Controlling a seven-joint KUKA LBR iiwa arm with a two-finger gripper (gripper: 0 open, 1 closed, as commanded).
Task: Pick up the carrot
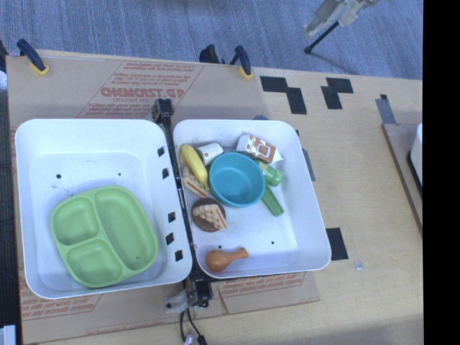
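The claw (338, 14) hangs well above and beyond the bench's (359, 164) far right corner, over the blue carpet (144, 13), far from both bins; whether its fingers are open or closed cannot be told, and nothing shows between them. No carrot can be picked out for certain. The right bin (305, 214) holds a blue bowl (236, 179) at its middle, a banana (192, 162) along its left wall, a small carton (256, 148) at the far side, a green stick-shaped piece (273, 201) just right of the bowl, a round brown slice (208, 215) nearer the front, and an orange-brown drumstick-like piece (226, 258) at the front edge. The left bin (43, 142) holds a green divided plate (104, 234) toward its front.
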